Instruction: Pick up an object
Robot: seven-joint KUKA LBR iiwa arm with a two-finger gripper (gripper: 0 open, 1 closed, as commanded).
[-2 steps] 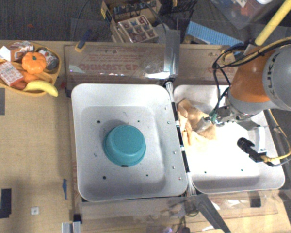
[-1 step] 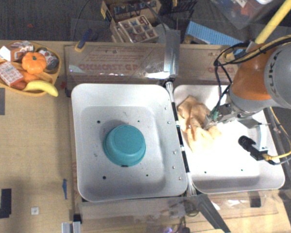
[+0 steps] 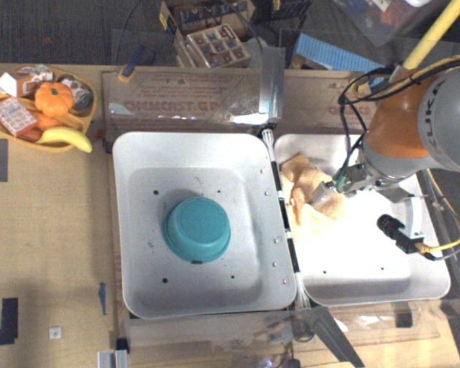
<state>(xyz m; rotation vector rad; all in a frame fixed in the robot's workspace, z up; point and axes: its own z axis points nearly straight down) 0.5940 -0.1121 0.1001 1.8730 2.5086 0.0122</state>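
Observation:
A teal bowl (image 3: 198,229) lies upside down in the middle of the left bin (image 3: 138,167). In the right bin (image 3: 368,267) a tan, lumpy soft object (image 3: 307,182) rests against the left wall. My gripper (image 3: 331,190) reaches in from the right and sits right at the tan object's right side, touching or overlapping it. The grey and orange arm (image 3: 402,129) covers the bin's upper right part.
A dish with a banana, a small pumpkin and boxes (image 3: 42,110) stands at the far left of the bench. A black cable connector (image 3: 399,232) hangs over the right bin. Clutter and a cardboard wall (image 3: 192,98) lie behind the bins.

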